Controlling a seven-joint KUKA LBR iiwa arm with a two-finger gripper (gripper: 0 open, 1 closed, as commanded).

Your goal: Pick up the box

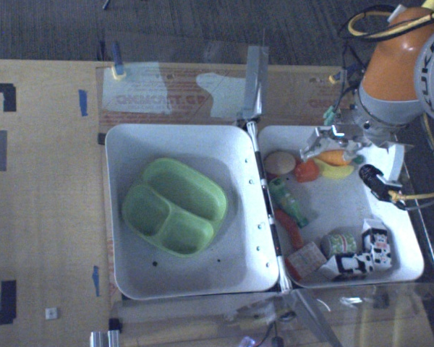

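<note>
Right, the box (306,259) I'm after looks like a small brownish-pink carton lying tilted at the near left corner of the right bin (412,255), up against the wall that divides the two bins. Just beside it to the right I see a small round can (341,243) with a greenish label, and past that a black-and-white patterned carton (367,255) sprawled along the near edge. Further up the same bin, a red pepper-like piece (289,228) and a green bottle (288,202) run along the divider, with a brownish round item (280,163) at the far left corner. Next to that sit a red tomato-like thing (306,170) and a yellow and orange fruit (335,164).

My gripper (325,144) hangs over the far part of the right bin, right above that fruit and well apart from the box. I cannot tell from here how its claw stands.

The left bin (130,270) holds one green divided tray (175,205), tilted, with three compartments and nothing in them that I can see.
</note>
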